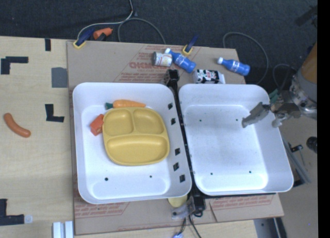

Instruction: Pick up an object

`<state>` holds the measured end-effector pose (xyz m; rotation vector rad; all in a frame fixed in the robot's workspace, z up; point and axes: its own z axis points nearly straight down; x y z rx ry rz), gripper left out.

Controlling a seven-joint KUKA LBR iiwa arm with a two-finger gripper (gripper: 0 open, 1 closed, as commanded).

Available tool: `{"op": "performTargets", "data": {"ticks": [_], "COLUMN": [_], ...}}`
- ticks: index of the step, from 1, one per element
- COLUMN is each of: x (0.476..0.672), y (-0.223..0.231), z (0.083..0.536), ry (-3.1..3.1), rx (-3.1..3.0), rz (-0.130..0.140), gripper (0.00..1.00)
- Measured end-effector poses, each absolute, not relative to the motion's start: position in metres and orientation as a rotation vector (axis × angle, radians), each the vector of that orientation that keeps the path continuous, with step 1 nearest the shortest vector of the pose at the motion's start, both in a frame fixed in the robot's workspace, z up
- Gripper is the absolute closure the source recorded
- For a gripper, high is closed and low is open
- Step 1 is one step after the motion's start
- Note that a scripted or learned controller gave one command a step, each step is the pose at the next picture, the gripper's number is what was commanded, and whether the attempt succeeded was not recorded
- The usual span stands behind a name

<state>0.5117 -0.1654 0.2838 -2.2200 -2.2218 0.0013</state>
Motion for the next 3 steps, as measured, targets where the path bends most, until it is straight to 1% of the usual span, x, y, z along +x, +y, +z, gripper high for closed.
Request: {"op": "performTargets", "data": {"ticks": [1,2,3], "x": [0.519,0.485,0.563], "y": [-0.226,-0.17,-0.114], "z": [0.175,0.084,0.116], "ry": [-2.211,-2.225,-2.234], "rx": [-2.221,-2.224,-2.214], "rz": [0.011,0.0,-0.009], "gripper": [0.0,0.0,0.0]}}
